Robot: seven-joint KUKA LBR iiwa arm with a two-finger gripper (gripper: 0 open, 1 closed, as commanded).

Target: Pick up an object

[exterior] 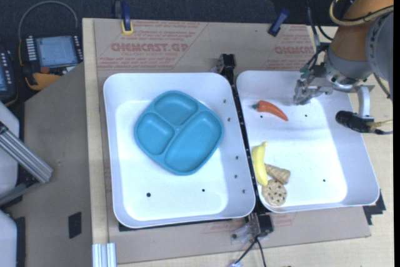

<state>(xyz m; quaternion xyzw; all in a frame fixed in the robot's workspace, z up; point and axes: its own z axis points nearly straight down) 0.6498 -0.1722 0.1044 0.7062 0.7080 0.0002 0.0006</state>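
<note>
In the right bin (350, 194) an orange carrot-like piece (273, 109) lies near the far left corner. A yellow banana (259, 163), a tan bread-like piece (278, 174) and a round chocolate-chip cookie (274, 195) cluster at the bin's near left side. My gripper (304, 95) hangs low over the far part of the right bin, a little right of the orange piece and apart from it. Nothing shows between its fingers.
The left bin (125, 197) bears a blue divided plate (179, 132) at its middle. A black clamp (225, 62) sits at the far end of the seam between the bins. Brown cardboard (187, 44) lies under both bins.
</note>
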